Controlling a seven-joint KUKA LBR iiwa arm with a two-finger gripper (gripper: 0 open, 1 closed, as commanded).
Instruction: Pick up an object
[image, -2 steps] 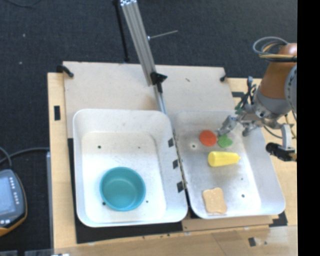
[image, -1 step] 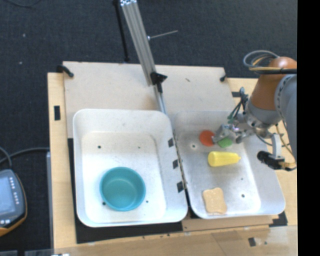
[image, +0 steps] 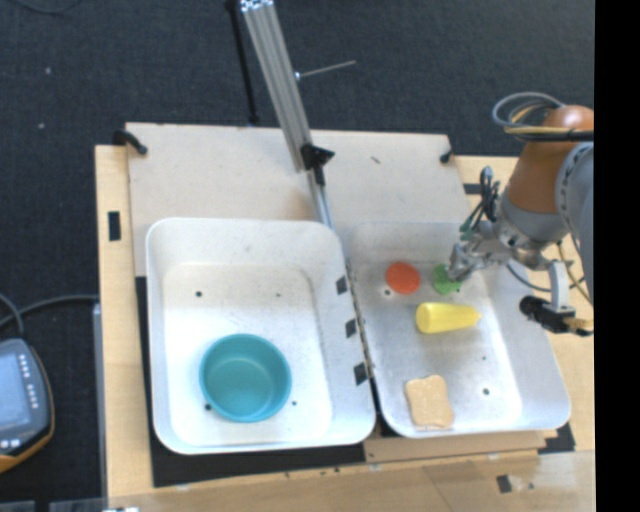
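The right bin (image: 520, 390) holds a small red-orange round object (image: 403, 277), a green object (image: 446, 281), a yellow cone-like object (image: 446, 317) and a tan slice like bread (image: 430, 401). My gripper (image: 462, 262) reaches in from the right and hangs low over the bin's far side, right at the green object, which its tip partly hides. A teal bowl (image: 245, 376) sits in the left bin (image: 180, 300), near its front.
A slanted metal pole (image: 285, 90) runs from the top down to the strip between the bins. Cables and a black fitting (image: 545, 310) hang off the arm over the right bin's right rim. A handheld pendant (image: 20, 400) lies at the left edge.
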